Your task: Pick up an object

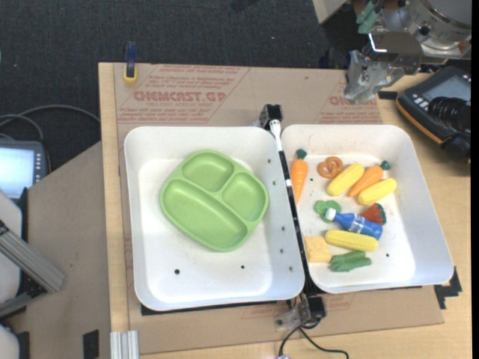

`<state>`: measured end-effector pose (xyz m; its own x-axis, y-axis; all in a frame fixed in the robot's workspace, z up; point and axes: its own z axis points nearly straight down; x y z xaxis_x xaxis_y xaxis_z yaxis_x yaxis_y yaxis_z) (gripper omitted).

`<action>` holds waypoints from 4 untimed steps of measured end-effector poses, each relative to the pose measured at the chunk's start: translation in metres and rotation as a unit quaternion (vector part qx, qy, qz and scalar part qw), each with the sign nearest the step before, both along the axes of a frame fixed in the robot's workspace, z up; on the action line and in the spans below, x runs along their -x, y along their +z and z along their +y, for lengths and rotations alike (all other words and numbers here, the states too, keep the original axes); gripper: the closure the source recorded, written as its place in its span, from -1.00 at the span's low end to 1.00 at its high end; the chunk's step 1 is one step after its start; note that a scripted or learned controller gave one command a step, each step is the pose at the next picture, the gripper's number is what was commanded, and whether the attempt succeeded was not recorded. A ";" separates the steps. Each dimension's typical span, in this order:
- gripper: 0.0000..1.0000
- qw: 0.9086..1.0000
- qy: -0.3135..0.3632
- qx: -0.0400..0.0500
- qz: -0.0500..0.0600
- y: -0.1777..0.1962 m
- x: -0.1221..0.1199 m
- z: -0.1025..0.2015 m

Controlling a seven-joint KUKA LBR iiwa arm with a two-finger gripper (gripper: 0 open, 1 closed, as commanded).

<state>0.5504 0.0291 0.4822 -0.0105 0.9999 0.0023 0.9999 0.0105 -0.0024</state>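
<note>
The pincer (361, 81) hangs at the upper right of the frame, above the right bin's (426, 200) far rim; I cannot tell its state. The toys lie crowded at right centre. Best aim for the carrot (299, 176), apart at the cluster's left edge, coming straight down across its width.

I count two white bins (142, 223) on my tabletop (194, 92) — one green divided plate (213, 199) in the left bin. The right bin holds two carrots (299, 176), three corn cobs (345, 179), one pretzel (328, 167), one blue bottle (357, 223), one cheese wedge (316, 250) — and one green pod (349, 262).
</note>
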 end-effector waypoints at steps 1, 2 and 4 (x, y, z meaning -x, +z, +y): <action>1.00 1.000 -0.008 0.003 -0.006 0.055 -0.095 -0.060; 1.00 1.000 -0.003 0.001 0.008 -0.136 -0.110 0.008; 1.00 1.000 -0.007 0.003 -0.008 0.060 -0.106 -0.048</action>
